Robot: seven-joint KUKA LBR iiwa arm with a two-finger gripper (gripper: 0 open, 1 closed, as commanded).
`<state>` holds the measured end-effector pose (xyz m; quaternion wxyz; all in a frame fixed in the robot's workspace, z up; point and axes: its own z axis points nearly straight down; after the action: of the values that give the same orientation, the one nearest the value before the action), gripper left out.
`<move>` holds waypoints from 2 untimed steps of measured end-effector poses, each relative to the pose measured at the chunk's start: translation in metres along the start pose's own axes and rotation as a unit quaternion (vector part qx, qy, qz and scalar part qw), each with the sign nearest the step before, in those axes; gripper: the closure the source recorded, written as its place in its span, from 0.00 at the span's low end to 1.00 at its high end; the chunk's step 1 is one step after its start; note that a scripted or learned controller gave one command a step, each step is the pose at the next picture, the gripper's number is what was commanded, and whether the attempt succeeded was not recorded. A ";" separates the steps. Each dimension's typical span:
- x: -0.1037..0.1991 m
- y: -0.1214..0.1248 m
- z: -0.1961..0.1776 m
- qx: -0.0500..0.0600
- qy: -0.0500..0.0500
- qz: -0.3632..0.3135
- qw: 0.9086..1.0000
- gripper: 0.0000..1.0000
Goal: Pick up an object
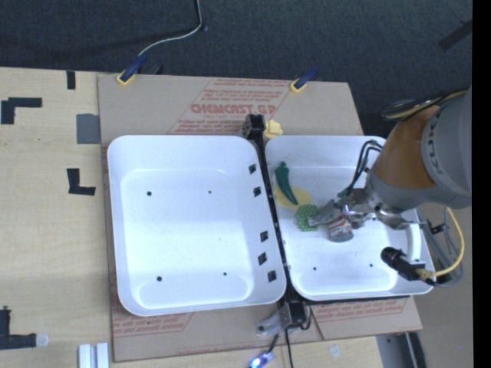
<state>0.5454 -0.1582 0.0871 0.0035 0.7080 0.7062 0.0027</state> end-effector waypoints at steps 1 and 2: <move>0.001 0.002 -0.013 0.001 0.002 -0.003 1.000 1.00; 0.061 0.066 0.000 0.009 -0.003 -0.006 1.000 1.00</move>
<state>0.6112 -0.0973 0.0875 -0.0006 0.7041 0.7101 -0.0061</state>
